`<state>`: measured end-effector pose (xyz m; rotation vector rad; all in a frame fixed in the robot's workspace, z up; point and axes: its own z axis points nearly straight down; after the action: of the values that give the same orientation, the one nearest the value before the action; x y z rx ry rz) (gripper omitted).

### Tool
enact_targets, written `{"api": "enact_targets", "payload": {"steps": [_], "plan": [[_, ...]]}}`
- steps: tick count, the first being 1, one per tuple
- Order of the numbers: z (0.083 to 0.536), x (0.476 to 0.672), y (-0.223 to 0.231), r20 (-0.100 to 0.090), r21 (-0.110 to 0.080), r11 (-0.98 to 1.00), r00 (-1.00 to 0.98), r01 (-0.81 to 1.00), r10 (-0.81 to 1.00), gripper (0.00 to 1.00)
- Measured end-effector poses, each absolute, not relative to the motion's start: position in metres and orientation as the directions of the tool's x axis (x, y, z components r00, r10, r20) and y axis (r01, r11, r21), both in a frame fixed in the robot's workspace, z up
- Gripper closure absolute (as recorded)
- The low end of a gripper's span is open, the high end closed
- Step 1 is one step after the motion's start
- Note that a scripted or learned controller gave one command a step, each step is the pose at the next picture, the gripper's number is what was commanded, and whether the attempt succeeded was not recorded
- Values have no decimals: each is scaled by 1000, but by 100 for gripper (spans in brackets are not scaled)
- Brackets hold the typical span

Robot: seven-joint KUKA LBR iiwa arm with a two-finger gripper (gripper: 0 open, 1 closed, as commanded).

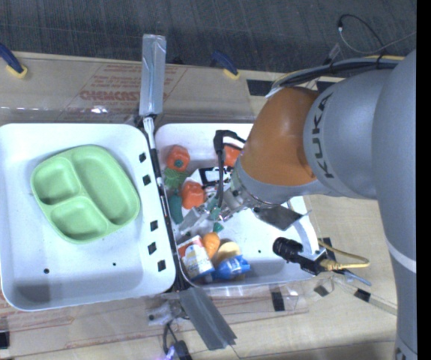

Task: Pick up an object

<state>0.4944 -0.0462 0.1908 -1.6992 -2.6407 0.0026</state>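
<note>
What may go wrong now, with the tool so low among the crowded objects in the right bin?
1. The tool sits in a tight cluster, beside an orange piece and a green one. It may push them aside instead of catching one.
2. Objects lie against the bin's left wall, such as the small bottle, so a nudge could jam them there.
3. The arm's wide orange band hides part of the bin, so a failed grasp may be hard to notice.

Lettering "KUKA": on grey arm (365, 137), right of frame. Red print, partly legible "CHEMCAS…": on cardboard sheet (88, 88), upper left.
</note>
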Motion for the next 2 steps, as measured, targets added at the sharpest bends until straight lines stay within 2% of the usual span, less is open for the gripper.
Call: {"api": "enact_targets", "payload": {"steps": [1,2], "plan": [[129,475,-101,3,-3,512,-512,859,859,0],[102,479,-96,1,4,582,-582,813,813,0]]}}
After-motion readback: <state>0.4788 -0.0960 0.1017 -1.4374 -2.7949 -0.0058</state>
